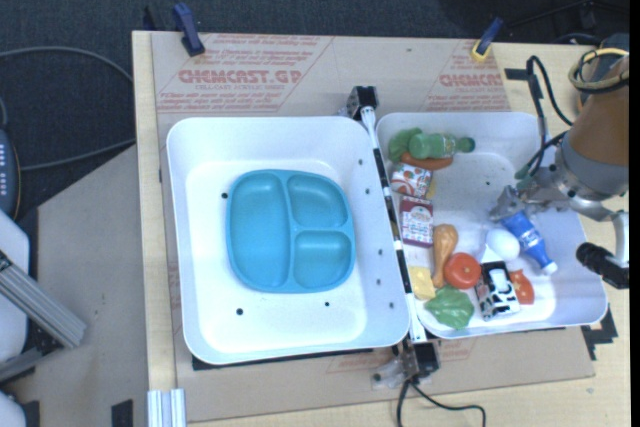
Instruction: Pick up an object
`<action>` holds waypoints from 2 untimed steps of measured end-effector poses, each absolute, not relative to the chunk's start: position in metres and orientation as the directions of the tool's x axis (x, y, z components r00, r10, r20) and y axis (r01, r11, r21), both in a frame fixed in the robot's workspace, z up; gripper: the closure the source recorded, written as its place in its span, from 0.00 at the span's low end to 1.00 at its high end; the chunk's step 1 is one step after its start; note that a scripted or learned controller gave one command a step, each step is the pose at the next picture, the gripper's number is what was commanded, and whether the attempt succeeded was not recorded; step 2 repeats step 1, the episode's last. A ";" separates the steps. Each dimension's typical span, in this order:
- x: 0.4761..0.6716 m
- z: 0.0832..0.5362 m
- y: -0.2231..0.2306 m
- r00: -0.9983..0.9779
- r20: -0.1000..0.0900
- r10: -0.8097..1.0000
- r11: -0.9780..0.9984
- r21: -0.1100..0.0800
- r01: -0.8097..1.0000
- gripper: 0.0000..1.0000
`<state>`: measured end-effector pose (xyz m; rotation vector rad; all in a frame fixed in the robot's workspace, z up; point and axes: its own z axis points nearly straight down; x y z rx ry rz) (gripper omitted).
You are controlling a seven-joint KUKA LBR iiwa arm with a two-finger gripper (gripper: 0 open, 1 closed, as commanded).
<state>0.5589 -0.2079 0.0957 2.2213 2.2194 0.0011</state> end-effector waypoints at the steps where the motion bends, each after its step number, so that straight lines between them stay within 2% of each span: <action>1: 0.549 0.185 -0.084 -0.002 0.001 1.000 0.002 0.001 1.000 1.00; 2: 0.549 0.185 -0.084 -0.002 0.001 1.000 0.002 0.001 1.000 1.00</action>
